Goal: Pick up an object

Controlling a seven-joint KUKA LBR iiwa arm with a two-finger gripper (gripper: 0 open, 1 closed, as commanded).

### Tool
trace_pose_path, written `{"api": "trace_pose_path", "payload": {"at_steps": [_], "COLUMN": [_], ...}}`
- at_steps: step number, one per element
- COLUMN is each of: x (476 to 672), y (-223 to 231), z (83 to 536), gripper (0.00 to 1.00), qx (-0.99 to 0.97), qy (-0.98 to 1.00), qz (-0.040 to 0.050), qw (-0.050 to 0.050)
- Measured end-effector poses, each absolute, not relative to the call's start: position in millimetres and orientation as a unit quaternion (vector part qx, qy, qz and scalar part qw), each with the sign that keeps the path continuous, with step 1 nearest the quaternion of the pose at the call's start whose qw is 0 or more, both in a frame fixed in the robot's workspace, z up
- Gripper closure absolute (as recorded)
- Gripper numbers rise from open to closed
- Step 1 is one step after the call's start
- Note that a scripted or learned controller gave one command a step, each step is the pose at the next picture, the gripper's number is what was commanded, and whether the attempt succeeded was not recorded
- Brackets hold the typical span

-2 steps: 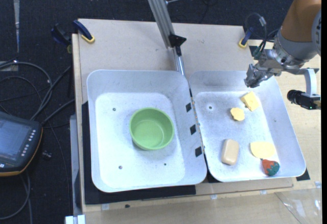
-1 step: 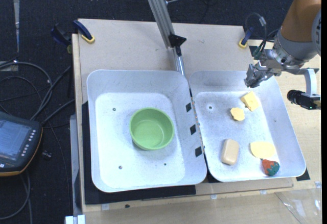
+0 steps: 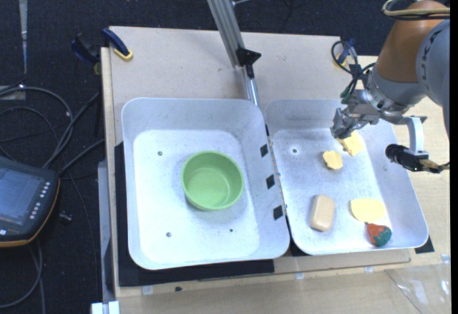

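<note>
Fingertips of our gripper [image 3: 346, 132] sit low over a small yellow block [image 3: 352, 144] near the right bin's [image 3: 300, 119] far side (whether it is gripped we cannot tell), presumably positioned for picking.

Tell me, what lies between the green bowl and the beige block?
In the camera view, between the green bowl and the beige block lie the two bins' meeting walls with black clips; otherwise bare bin floor.
</note>
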State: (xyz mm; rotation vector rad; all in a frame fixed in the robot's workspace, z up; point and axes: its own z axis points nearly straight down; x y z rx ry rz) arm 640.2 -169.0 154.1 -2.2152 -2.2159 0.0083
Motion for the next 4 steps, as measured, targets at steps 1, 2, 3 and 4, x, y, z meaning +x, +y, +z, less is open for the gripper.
{"api": "trace_pose_path", "payload": {"at_steps": [1, 2, 3, 4], "x": [638.6, 639.4, 644.9, 653.9], "y": [-168.4, -168.6, -167.1, -160.8], "z": [97.7, 107.4, 165.7, 215.3], "gripper": [0.0, 1.0, 1.0, 1.0], "qx": [-0.707, -0.707, -0.707, -0.707], "qy": [-0.707, -0.708, -0.707, -0.708], "qz": [0.0024, 0.0023, -0.0002, 0.0], "qw": [0.004, 0.004, 0.0, 0.0]}}
